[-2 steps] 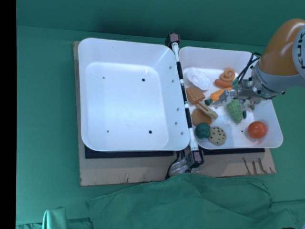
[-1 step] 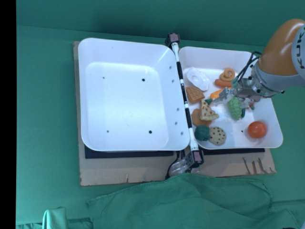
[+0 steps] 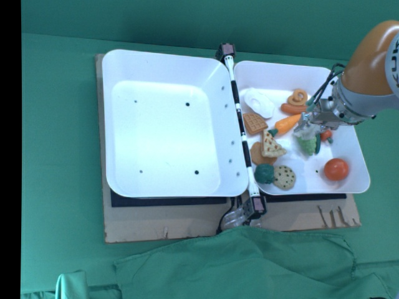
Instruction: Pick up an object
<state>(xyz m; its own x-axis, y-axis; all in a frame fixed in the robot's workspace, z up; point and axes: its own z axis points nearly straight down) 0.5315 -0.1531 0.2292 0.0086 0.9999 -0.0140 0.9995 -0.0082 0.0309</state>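
Note:
The right bin (image 3: 358,161) holds several toy foods. My gripper (image 3: 310,129) hangs low over its right half, directly above a pale green leafy piece (image 3: 307,146) and beside the carrot (image 3: 286,124). A small red piece (image 3: 326,135) lies just right of the gripper. Whether the gripper touches the leafy piece cannot be told from this view. Further toys are a white egg shape (image 3: 259,103), a pretzel (image 3: 298,96), a sausage (image 3: 292,109), a waffle (image 3: 254,123), a pizza slice (image 3: 272,145), a broccoli (image 3: 264,173), a chip cookie (image 3: 285,177) and an orange-red ball (image 3: 336,169).
The left bin (image 3: 124,67) sits next to the right one, split from it by a black-and-white divider rail (image 3: 240,123). Both rest on a cardboard sheet (image 3: 156,226). Crumpled green cloth (image 3: 243,263) lies along the front edge.

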